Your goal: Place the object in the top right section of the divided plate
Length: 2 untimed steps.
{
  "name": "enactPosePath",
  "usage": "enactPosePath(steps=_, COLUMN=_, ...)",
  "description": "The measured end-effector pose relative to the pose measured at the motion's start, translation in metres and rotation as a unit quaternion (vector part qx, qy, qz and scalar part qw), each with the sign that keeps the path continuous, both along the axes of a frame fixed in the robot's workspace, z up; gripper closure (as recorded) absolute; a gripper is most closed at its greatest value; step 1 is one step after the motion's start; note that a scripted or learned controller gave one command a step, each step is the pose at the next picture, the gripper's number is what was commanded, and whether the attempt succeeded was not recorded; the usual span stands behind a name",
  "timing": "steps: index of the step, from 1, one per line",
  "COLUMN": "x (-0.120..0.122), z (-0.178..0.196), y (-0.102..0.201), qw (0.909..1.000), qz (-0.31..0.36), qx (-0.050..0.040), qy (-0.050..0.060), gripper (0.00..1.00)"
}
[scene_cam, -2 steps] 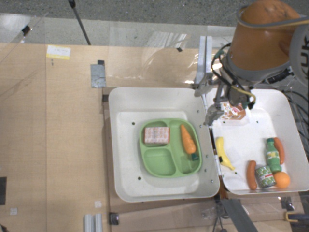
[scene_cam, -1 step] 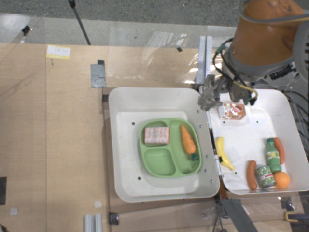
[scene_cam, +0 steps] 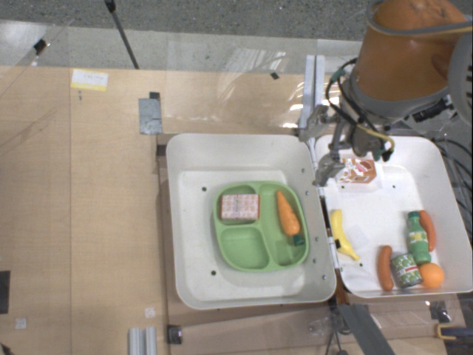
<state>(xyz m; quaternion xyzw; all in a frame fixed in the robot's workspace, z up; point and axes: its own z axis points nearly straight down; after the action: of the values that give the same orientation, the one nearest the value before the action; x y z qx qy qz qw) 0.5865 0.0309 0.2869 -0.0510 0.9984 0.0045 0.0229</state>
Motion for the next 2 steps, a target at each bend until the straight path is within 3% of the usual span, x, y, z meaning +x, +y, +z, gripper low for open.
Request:
enactPosePath(steps=1, x=0.0023, z=0.0142, y=0.0005, qw=1.0, qz=-0.002, qx=0.0018, qy=-0.006, gripper=1.0)
enactPosePath(steps=2, x=0.0023, z=0.0141, y=0.0007, qw=1.0, qz=-0.002, qx=0.0019, qy=-0.006, gripper=0.0)
